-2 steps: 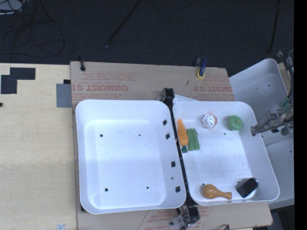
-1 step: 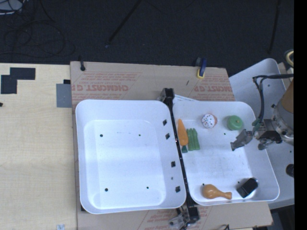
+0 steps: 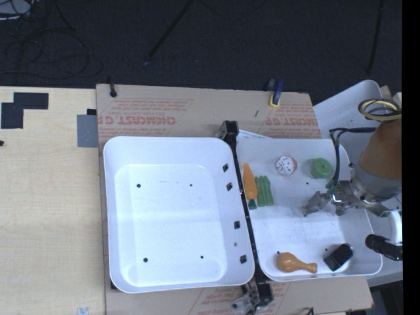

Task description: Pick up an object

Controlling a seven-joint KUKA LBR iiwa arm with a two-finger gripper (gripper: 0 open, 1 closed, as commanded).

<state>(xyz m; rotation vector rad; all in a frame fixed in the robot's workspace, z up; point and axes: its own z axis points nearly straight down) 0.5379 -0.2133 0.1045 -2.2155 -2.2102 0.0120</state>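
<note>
Gripper is down in the right bin, fingers look spread a bit, nothing between them afaict. It's small and grey on white so not 100% on the gap, but no object is in the jaws. Tips sit over bare bin floor, roughly mid-bin, right of centre.

Nearest candidates: green round piece just up from the tips, near the far wall; white speckled ball beside it to the left. Both apart from the fingers. Black block and orange gourd-shaped toy sit near the front wall, further off. Orange carrot and green ribbed piece lie together against the left wall by the divider, well apart from the gripper.

Left bin: white floor w/ a few dark dots.

Step, imo: approach / pre-grasp, nothing picked yet. Tips aren't lined up on any item.

Next move needs: choose a target (green round piece is closest), shift over it, centre jaws around it w/ enough opening, descend, close, lift. Round shape could roll or squirt out if off-centre.
</note>
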